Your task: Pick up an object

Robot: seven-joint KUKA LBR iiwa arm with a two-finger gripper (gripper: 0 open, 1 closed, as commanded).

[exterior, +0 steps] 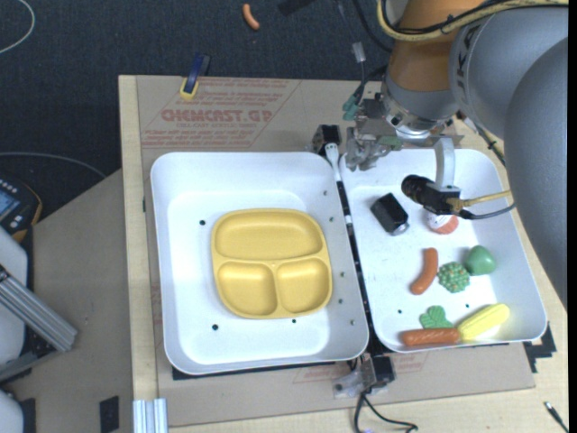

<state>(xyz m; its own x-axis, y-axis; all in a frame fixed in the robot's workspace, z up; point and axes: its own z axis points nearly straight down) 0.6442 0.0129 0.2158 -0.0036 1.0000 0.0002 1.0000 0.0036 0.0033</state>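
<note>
Dark grey carpet (108, 25) surrounds a bench topped with a brown board (225, 106) that carries red printed lettering. Two shallow white bins sit side by side on the board, their inner rims touching.

Left white bin (171, 242): contains one yellow moulded plastic plate (270, 262) with three compartments. It lies flat near the middle of the bin floor.

Right white bin (383, 278): contains the loose objects available for picking.
- A black rectangular block (389, 213) lies tilted on the floor near the inner rim, in the far half of the bin.
- A small red-and-white round piece (442, 225) lies to its right, partly hidden.
- An orange sausage-shaped toy (424, 271) lies just beside a green broccoli-shaped toy (453, 278).
- A green rounded toy (480, 260) touches the broccoli on its right.
- At the near rim, a small green leafy toy (435, 316), a yellow corn-cob toy (485, 320) and a red-orange sausage-shaped toy (430, 337) lie clustered together.

The grey arm with an orange band (433, 43) reaches in from the right. The gripper (365, 152) is positioned over the far rim of the right bin, close to the corner by the inner rims. It stands near the black block but apart from it. Whether the gripper is open or closed cannot be told.

A small orange item (251, 16) lies on the carpet. A blue-and-yellow item (193, 77) rests at the board's far edge.
</note>
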